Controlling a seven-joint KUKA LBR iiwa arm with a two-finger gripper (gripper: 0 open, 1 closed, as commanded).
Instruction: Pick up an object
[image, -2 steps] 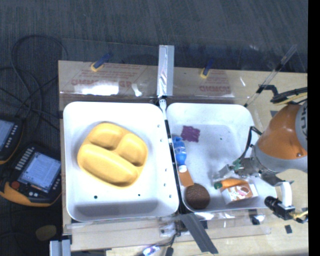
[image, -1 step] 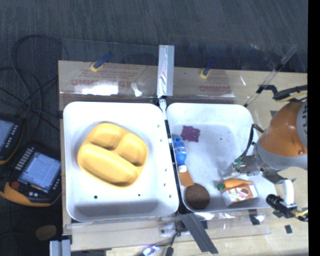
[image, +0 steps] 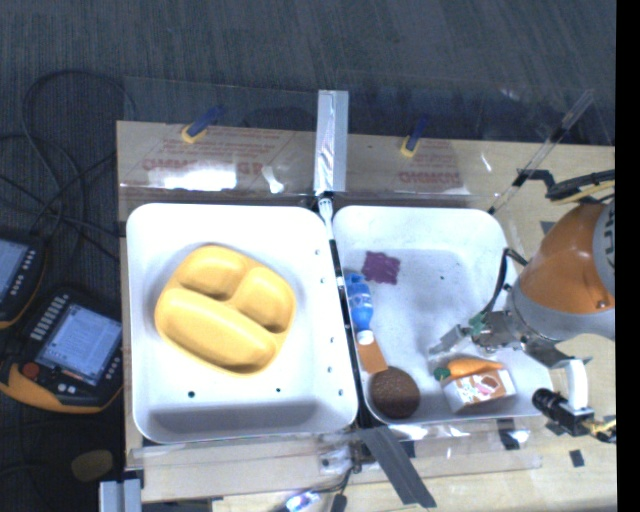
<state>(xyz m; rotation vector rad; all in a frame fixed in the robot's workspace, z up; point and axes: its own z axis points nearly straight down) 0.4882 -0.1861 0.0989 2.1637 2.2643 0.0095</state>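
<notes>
Here the left bin holds yellow bread; the end effector's state, cannot tell.

A robotics lab: teach pendant, loose cables, bench with bins.

- The table is pale wood, with clear plastic sheeting over its far part.
- Two white bins sit on it side by side, touching: the left bin and the right bin.
- A silver strip runs from the far edge to where the bins meet.
- Two yellow-and-blue clips, one far left and another further right, lie on the sheeting.
</notes>
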